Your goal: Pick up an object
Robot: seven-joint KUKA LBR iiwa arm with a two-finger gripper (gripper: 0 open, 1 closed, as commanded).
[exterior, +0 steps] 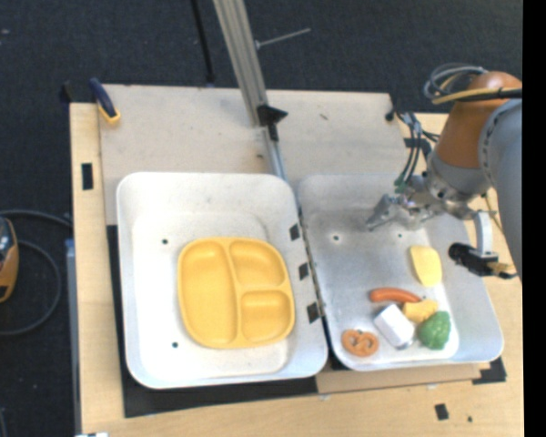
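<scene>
Arm poised over the right bin, toy food bunched at its near end.

The tool (382, 215) hangs low over bare floor at the far end of the right bin (346, 262); from here I can't tell how wide it stands, and nothing shows in it. The pickable things sit well apart from it, toward the near end: a yellow block (425, 265), an orange-red sausage-like piece (394, 295), a white block (393, 325), a green broccoli-like piece (434, 330), a small yellow piece (419, 310) and a brown pretzel (359, 341). They look like light, stiff plastic, probably slick. The yellow block lies clear of the others, so I'd take it across its narrow sides. The left bin (146, 235) holds a yellow divided tray (235, 291), its compartments bare.
</scene>
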